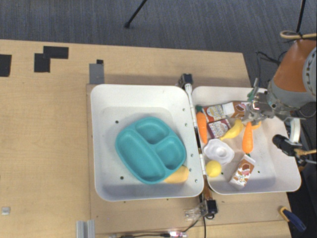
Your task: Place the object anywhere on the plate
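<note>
Plate (pixel 151 150), teal and split into three compartments, lies at a slant in the left bin (pixel 101 133), a little left of the frame's centre. You can see a yellow-orange piece (pixel 178 175) touching the plate's lower right rim; whether it rests on the rim or is tucked beneath it is unclear.

Look to the right bin (pixel 282 185) for the clutter. An orange carrot (pixel 200 128) lies along its left wall. Beside that sit two small printed packets (pixel 217 120), one above the other, and a banana (pixel 234 130) leaning against them. Below them you find a white cup (pixel 219 151), a lemon (pixel 213 168) just under it, and a small carton (pixel 242 172) to the lemon's right.

The gripper (pixel 253 108) hangs over the upper part of the right bin, in the right of the frame, with a second carrot (pixel 247 139) just below it. You cannot tell whether the gripper is spread or closed, nor whether it touches that carrot.
</note>
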{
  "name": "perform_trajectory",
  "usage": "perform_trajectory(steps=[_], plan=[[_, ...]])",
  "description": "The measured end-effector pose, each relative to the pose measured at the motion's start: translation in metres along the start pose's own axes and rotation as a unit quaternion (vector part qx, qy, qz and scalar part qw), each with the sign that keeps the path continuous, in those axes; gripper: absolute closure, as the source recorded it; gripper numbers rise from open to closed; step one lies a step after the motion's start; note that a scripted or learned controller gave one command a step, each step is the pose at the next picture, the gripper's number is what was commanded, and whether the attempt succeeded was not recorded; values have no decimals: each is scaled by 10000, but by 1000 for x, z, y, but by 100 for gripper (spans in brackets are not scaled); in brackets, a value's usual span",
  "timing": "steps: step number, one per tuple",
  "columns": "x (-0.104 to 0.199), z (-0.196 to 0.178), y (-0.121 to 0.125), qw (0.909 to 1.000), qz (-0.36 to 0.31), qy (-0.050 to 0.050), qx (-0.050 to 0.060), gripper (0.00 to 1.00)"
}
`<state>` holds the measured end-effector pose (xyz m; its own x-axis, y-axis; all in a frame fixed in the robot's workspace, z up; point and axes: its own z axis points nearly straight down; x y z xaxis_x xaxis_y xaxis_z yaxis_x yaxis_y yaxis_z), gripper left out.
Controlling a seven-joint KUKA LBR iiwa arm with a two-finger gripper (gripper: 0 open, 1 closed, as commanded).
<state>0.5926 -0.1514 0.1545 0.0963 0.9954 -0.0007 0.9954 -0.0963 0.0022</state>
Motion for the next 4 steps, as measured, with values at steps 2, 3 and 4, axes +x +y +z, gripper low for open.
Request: perform_trajectory(steps=[2,3,4], plan=[[133,-49,-38,9973,736,9,6,100],[207,-56,-96,9925,1224,10,15,100],[225,-59,-115,9797,2004,8,14,100]])
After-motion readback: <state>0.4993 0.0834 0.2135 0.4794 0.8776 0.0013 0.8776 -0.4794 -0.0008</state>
